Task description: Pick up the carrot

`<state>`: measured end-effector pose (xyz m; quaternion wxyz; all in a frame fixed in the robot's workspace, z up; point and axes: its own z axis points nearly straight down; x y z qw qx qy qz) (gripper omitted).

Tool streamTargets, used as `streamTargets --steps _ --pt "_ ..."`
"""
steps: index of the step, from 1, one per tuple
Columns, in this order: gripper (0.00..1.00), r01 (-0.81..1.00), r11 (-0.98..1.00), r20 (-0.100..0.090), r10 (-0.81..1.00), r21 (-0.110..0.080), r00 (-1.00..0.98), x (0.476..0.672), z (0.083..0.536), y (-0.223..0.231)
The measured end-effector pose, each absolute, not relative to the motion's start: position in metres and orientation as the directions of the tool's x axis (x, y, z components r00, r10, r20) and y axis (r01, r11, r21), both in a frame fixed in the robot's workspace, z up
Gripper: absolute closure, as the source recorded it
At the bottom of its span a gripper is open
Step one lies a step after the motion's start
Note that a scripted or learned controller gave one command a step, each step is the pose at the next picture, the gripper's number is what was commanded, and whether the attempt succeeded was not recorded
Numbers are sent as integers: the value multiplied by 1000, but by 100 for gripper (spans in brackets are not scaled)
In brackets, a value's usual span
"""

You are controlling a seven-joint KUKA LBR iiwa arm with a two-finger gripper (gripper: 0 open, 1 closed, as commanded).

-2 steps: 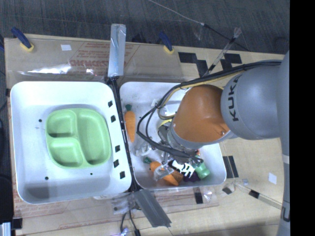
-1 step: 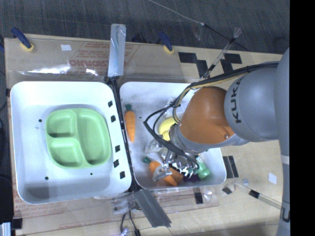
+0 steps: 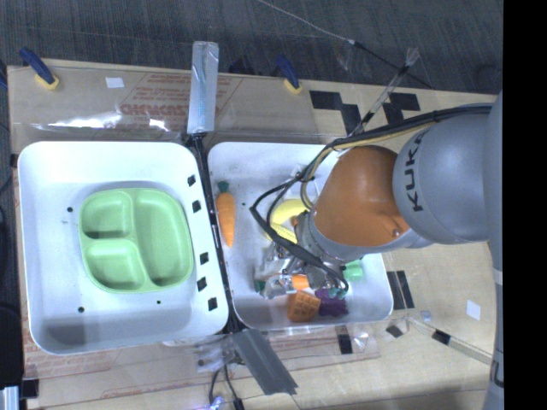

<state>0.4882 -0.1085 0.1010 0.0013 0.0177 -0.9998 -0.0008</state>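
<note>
grey and bulky, the arm (image 3: 444, 182) rises closest to the lens, its rounded casing lettered "kuka" in black above a glossy orange band (image 3: 359, 199). below it the gripper (image 3: 295, 272) hangs low among small toys at the near end of the right bin (image 3: 248, 156); whether it is released or clenched i cannot tell.

the carrot (image 3: 226, 216) lies apart from it, against the right bin's left wall: a smooth orange taper with a green stub pointing away from the camera, free of the gripper.

near the gripper sit an orange block (image 3: 301, 306), a purple piece (image 3: 330, 304), a green piece (image 3: 353, 271) and a yellow curved shape (image 3: 286, 214).

the left bin (image 3: 34, 254), matte white, holds a pale green tray (image 3: 135, 239) with three rounded compartments.
</note>
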Motion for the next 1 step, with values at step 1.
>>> streamTargets --steps 1 --pt "100 133 991 -3 133 0 -991 485 144 -100"
